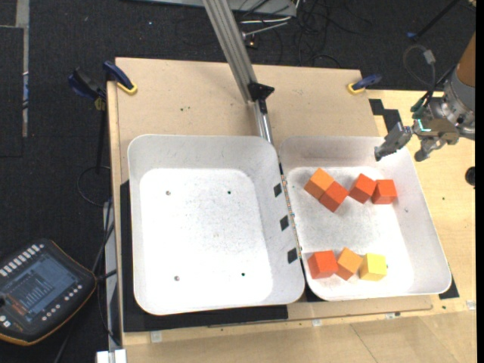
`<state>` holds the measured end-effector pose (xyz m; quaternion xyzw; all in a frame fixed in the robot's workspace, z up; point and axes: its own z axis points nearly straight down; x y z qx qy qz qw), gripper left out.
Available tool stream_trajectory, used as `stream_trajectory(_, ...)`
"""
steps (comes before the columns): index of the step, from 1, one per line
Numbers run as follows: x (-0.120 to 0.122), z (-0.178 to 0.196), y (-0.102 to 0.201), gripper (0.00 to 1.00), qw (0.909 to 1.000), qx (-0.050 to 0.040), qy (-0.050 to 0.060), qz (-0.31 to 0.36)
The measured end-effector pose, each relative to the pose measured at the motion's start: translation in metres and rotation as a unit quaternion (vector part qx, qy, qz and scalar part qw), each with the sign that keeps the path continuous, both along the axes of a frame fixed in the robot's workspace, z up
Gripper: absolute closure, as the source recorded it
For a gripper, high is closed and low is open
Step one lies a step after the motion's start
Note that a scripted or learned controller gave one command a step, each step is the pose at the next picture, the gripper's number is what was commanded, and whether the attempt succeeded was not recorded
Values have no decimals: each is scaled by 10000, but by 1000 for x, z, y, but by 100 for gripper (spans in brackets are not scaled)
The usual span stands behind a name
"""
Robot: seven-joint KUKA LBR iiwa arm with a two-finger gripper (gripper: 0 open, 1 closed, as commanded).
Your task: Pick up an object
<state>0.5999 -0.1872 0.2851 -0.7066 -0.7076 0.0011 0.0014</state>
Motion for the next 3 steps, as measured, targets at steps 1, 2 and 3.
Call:
stream_trajectory(1, 1, 2, 0, 0, 10000, -7, -18, 7)
stream_trajectory(2, 5, -61, -1, 0, 10000, 1, 13, -9)
stream_trajectory(3, 14, -116, -2, 0, 10000, -1, 4, -6)
